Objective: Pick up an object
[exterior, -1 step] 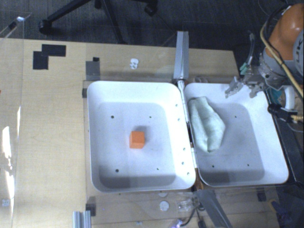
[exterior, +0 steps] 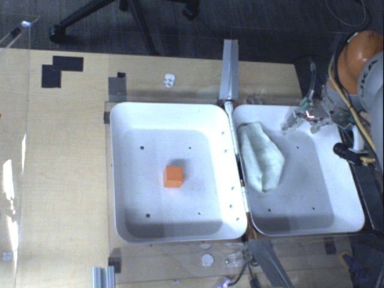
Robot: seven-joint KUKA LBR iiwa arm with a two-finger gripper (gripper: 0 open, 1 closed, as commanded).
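1. So, at the far left the wooden bench (exterior: 60,179) lies bare and pale, with black tape marks (exterior: 60,69) stuck to it near its far edge.
2. Further right sits the left bin (exterior: 129,125), a shallow white tray with rounded corners.
3. An orange cube (exterior: 173,176) rests on that bin's floor, a little near of the middle and well apart from every wall.
4. Beyond the bench's far edge, on the dark floor, stand the black legs of a chair base (exterior: 129,2).
5. A grey metal post (exterior: 229,71) runs along the bench from the far side to the seam where the two bins meet.
6. The right bin (exterior: 318,221) lies touching the left one along that seam.
7. A pale crumpled cloth (exterior: 261,156) lies in the right bin, close against its left wall, stretched from far to near.
8. My gripper (exterior: 298,120) hangs over the far edge of the right bin, to the right of the cloth and apart from it.
9. Whether my fingers are spread or pressed together I cannot tell at this small size, and I see nothing between them.
10. My arm (exterior: 360,71) comes in from the right, its orange band showing at the far right corner.
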